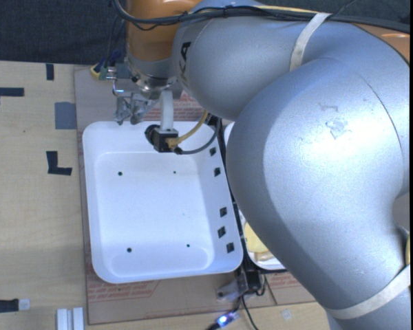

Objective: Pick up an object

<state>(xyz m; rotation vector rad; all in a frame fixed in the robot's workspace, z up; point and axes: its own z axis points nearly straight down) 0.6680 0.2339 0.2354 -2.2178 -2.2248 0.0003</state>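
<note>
My gripper hangs below the orange wrist band, over the far left corner of the left white bin. No object shows at its tip. A black fitting with a yellow cable sits on the wrist just right of it. The large grey arm covers most of the right bin. Only a narrow strip of that bin shows beside the arm, with a pale yellowish thing in it that I cannot identify.
The left bin's floor shows a few small black dots. Black tape marks and a grey patch lie on the wooden bench at left. Cables and a small connector sit at the near edge between the bins.
</note>
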